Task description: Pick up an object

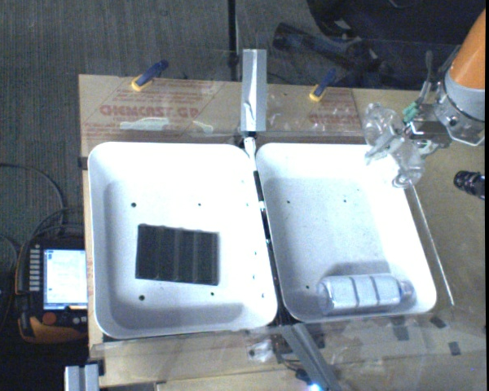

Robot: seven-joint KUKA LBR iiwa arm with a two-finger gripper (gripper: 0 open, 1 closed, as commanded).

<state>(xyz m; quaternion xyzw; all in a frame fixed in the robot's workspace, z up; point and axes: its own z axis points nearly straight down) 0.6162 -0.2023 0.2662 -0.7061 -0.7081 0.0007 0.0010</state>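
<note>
A black ridged block [178,254] lies flat in the left bin [114,169], near its middle. A pale grey ridged piece [365,292] rests against the near right corner of the right bin [334,177]. My gripper [391,151], with clear plastic fingers, hangs over the far right corner of the right bin, above its rim. It is open and nothing is between the fingers. It is well away from both objects.
A metal post [253,92] stands at the far end of the seam between the bins. Blue-and-yellow clamps [149,75] [323,85] sit on the board behind them. A handheld pendant [57,277] lies left of the bench.
</note>
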